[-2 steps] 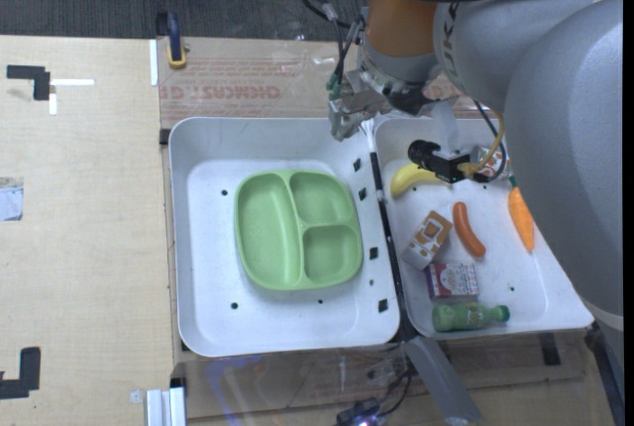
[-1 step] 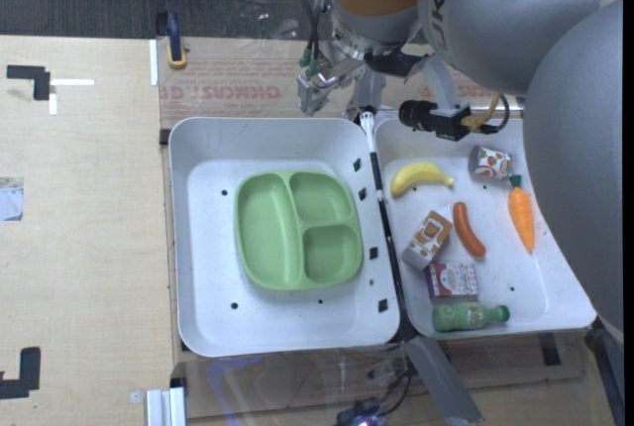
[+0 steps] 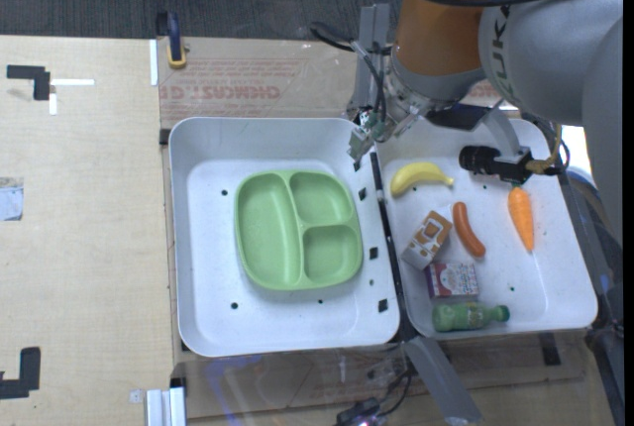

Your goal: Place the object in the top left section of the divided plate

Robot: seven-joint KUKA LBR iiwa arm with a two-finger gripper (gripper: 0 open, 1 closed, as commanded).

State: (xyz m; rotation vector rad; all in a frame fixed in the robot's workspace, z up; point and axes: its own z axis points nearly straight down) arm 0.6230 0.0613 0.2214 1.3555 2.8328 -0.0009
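A green divided plate (image 3: 297,229) lies in the left bin (image 3: 198,246), with one long section on its left and two smaller ones on its right; all three hold nothing. My gripper (image 3: 363,139) hangs over the far end of the wall between the two bins, just left of a yellow banana (image 3: 420,177). I see nothing held in it. The banana lies in the right bin (image 3: 565,285) at its far left corner.
The right bin also holds an orange carrot (image 3: 522,217), a red sausage (image 3: 469,230), a small brown and white box (image 3: 427,238), a pink carton (image 3: 455,279) and a green bottle (image 3: 470,316) lying along the near wall. The arm covers that bin's far right.
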